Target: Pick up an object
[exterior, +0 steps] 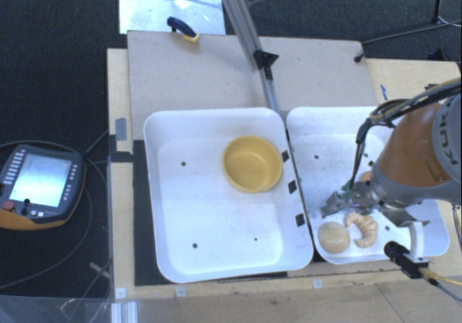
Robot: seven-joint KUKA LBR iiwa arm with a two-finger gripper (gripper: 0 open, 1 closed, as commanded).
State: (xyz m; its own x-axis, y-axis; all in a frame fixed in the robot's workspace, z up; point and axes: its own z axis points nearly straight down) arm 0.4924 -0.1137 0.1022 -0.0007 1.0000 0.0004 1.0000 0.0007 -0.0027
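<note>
The grey arm [422, 148] leans in from the right over the right bin [325, 134], its gripper [345, 202] low, grip impossible to tell. The left bin [173, 242] holds a yellow bowl [252, 163]. Just beside the gripper lie a beige ball [333, 237] and a croissant-like pastry [363, 228].

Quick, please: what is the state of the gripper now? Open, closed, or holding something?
Gripper: low in the right bin, just above the croissant and the round bun; whether open or closed cannot be told, and no object is seen in it.
</note>
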